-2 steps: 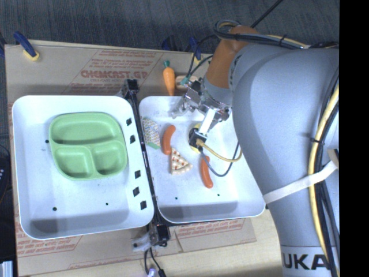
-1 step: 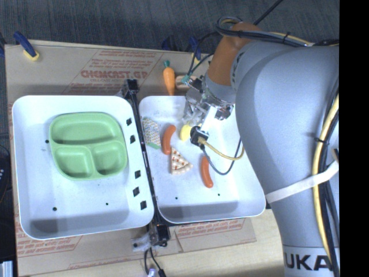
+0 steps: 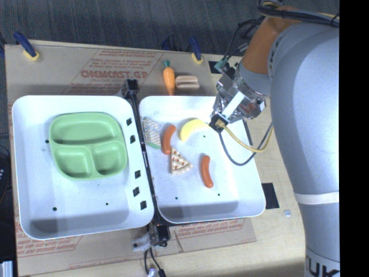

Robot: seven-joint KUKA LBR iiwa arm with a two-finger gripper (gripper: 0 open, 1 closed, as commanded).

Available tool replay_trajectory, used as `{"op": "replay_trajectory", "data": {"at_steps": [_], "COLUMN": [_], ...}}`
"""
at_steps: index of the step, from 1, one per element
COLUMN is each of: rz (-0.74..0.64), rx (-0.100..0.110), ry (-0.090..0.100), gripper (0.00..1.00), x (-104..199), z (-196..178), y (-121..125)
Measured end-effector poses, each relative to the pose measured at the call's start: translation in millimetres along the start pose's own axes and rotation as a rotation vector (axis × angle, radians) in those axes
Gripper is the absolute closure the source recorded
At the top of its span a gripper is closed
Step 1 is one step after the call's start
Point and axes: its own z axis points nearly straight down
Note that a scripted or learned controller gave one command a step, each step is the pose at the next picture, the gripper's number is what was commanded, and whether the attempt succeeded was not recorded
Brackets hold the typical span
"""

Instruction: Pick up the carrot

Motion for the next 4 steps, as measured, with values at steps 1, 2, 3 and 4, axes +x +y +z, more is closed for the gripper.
{"op": "replay_trajectory", "data": {"at_steps": [1, 2, 3, 4], "rz": [-0.301, -0.389, -0.03, 0.001], "rx": [-0.002, 0.002, -0.002, -0.001], "ry": [0.001, 0.0, 0.001, 0.001], "gripper": [1.0, 1.0, 1.0, 1.0], "x": [-46, -104, -114, -132], "z": [-47, -36, -57, -113], "y": [21, -84, -87, -42]}}
